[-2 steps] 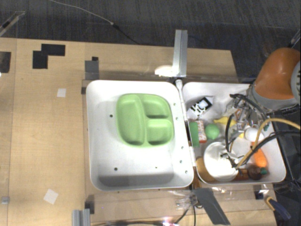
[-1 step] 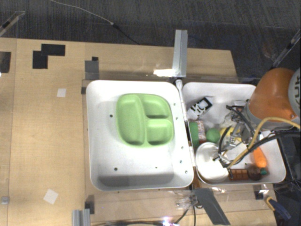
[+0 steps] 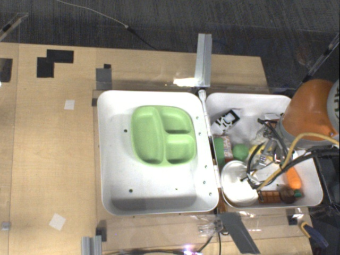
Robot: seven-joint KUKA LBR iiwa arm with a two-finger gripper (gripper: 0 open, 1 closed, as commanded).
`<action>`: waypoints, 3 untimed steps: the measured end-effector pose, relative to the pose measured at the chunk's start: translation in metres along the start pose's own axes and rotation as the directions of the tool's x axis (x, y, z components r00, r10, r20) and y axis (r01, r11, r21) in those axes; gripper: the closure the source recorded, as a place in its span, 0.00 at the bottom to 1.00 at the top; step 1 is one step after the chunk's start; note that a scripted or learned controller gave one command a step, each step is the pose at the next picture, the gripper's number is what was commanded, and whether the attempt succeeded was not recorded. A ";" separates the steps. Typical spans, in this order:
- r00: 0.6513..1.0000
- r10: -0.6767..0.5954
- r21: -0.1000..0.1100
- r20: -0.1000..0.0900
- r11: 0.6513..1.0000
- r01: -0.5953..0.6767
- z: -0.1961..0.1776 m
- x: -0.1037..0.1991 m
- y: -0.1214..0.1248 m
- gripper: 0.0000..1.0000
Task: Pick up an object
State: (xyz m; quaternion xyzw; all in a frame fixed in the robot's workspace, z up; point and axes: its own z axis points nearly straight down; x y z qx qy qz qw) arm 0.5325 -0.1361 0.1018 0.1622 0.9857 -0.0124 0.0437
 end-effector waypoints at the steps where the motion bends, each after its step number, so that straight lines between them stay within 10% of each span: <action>1: 0.993 0.121 -0.001 -0.008 0.993 -0.121 0.000 0.009 -0.014 0.00; 2: 0.986 0.155 0.000 -0.060 0.988 -0.155 0.010 -0.016 0.017 0.00; 3: 0.937 0.342 0.014 -0.079 0.940 -0.342 0.021 -0.090 -0.032 0.00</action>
